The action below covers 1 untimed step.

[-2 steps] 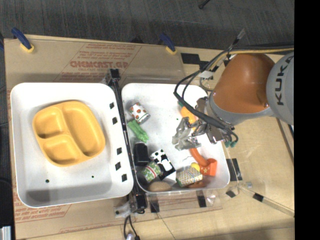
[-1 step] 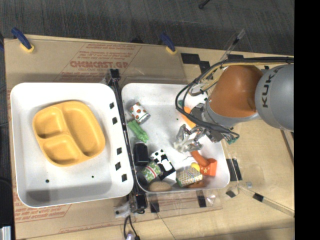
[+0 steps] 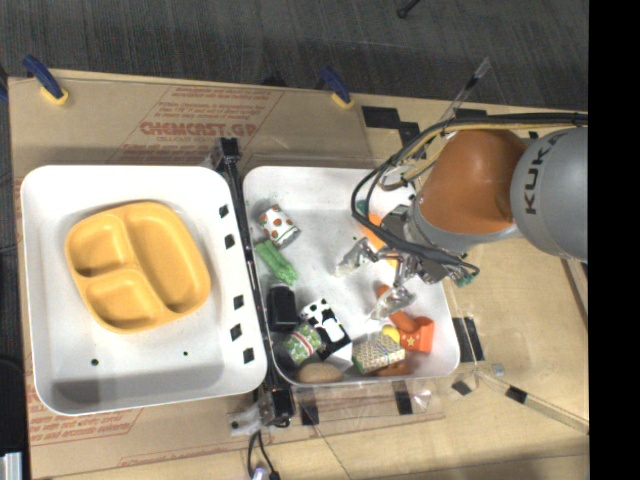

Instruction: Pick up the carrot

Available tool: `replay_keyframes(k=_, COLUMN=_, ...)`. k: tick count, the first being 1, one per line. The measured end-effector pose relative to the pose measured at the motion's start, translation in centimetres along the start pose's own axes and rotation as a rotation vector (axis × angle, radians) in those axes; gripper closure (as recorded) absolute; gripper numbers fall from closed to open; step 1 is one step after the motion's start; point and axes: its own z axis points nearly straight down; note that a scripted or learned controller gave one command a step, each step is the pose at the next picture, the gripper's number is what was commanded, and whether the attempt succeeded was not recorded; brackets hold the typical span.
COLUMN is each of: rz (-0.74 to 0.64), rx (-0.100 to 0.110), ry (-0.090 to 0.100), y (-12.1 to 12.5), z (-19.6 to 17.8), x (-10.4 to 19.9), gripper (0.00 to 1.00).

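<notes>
— While we start at the left, what sits in the left shallow white bin (image 3: pixel 40 298)?

— One yellow plastic plate with three compartments (image 3: pixel 138 263), lying flat towards 10 o'clock of the bin's middle.

— And the right shallow white bin (image 3: pixel 320 193)?

— Along its 9 o'clock wall, a small red-and-white can (image 3: pixel 278 226) lies tipped at the top. A green soft piece (image 3: pixel 275 264) is just below it, then a black block (image 3: pixel 282 308). Towards 6 o'clock a green-labelled can (image 3: pixel 301 345), a black-and-white patched box (image 3: pixel 325 321) and a brown rounded lump (image 3: pixel 320 372) crowd together, touching.

— Further right?

— A pale netted bundle (image 3: pixel 378 353) lies at 5 o'clock, with an orange-red box (image 3: pixel 415 334) just beside it at its 2 o'clock.

— Where is the carrot?

— I take it to be the bright orange tapered piece (image 3: pixel 372 218) at 1 o'clock of the bin's middle, half hidden under the black cables (image 3: pixel 365 183) of the grey arm with the orange band (image 3: pixel 475 183).

— The gripper?

— The two-finger metal gripper (image 3: pixel 378 276) hangs at 6 o'clock from the carrot, well apart from it, its fingers spread, with a small orange-red bit (image 3: pixel 383 290) just beside the right one
</notes>
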Motion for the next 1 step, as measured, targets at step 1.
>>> replay_keyframes(k=1, rz=-0.004, rx=0.003, ry=-0.004, y=0.0, z=-1.09, x=-0.25, gripper=1.0)
